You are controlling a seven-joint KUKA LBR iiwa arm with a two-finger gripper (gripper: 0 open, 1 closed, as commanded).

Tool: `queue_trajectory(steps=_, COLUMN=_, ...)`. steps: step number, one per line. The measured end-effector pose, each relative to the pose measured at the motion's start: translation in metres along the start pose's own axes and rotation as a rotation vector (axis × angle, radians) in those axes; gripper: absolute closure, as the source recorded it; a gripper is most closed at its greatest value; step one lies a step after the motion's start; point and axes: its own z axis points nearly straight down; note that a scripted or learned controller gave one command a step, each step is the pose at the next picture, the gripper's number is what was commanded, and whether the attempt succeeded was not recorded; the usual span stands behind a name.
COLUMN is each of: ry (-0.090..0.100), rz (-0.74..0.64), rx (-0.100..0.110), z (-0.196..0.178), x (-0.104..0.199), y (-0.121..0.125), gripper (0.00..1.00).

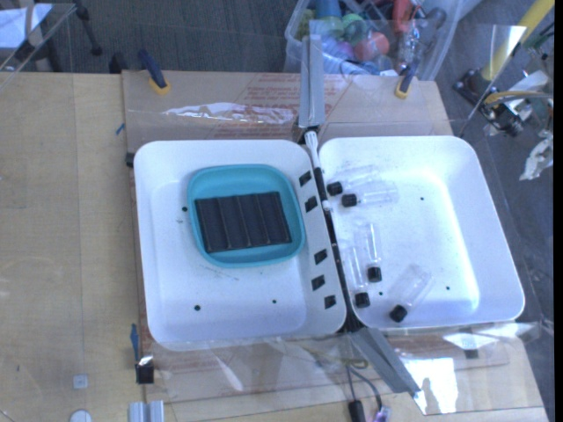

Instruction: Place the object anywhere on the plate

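Since the clear vials point(373, 243) w/ black caps lie loose in the right bin point(457, 161), well apart from the teal plate point(205, 185), judge them light, stiff, slippery; grip mid-body across the tube; claw state: can't tell

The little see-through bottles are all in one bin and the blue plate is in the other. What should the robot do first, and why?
Probably reach down over the right bin and pick one clear vial, since all four lie there and none is on the teal plate in the left bin. This vial lies apart from the bin walls, so it looks easiest.
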Motion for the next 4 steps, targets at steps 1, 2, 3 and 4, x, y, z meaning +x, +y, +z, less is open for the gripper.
queue_trajectory(steps=1, ry=-0.004, rz=0.014, rx=0.003, z=0.009, x=0.001, y=-0.001, gripper=0.0)
queue_trajectory(steps=2, ry=-0.004, rz=0.076, rx=0.004, z=0.014, x=0.001, y=-0.004, gripper=0.0)
queue_trajectory(steps=3, ry=-0.004, rz=0.076, rx=0.003, z=0.043, x=0.002, y=0.0, gripper=0.0)
queue_trajectory(steps=4, ry=-0.005, rz=0.074, rx=0.003, z=0.048, x=0.005, y=0.0, gripper=0.0)
